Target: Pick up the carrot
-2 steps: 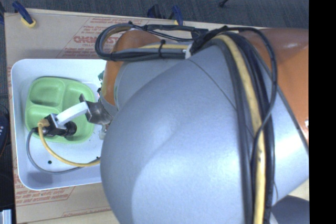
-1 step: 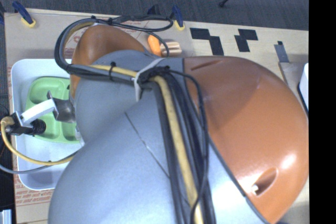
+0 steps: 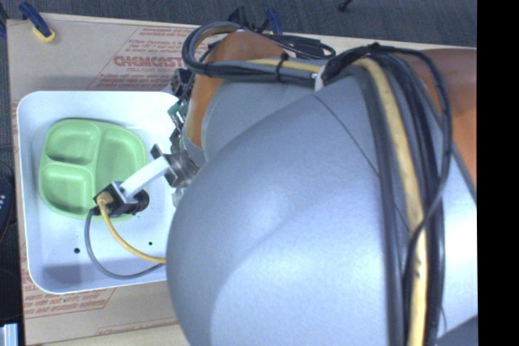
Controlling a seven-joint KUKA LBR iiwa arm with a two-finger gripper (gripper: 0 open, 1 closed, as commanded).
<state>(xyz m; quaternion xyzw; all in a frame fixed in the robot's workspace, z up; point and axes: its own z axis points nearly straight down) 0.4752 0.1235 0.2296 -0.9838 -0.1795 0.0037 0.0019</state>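
My grey arm (image 3: 324,215) looms large and covers the whole right bin and the right side of the left bin. Its wrist end with the gripper (image 3: 177,162) hangs over the right edge of the left white bin (image 3: 32,174), low beside a green divided plate (image 3: 81,162). The plate lies in the bin's left half, and its compartments look bare. Anything under the arm is hidden.
The bins rest on a brown cardboard sheet (image 3: 138,53) held by blue clamps (image 3: 36,20) at the back edge. The left bin's front floor (image 3: 65,255) is bare white with small holes. Dark carpet lies beyond the bench.
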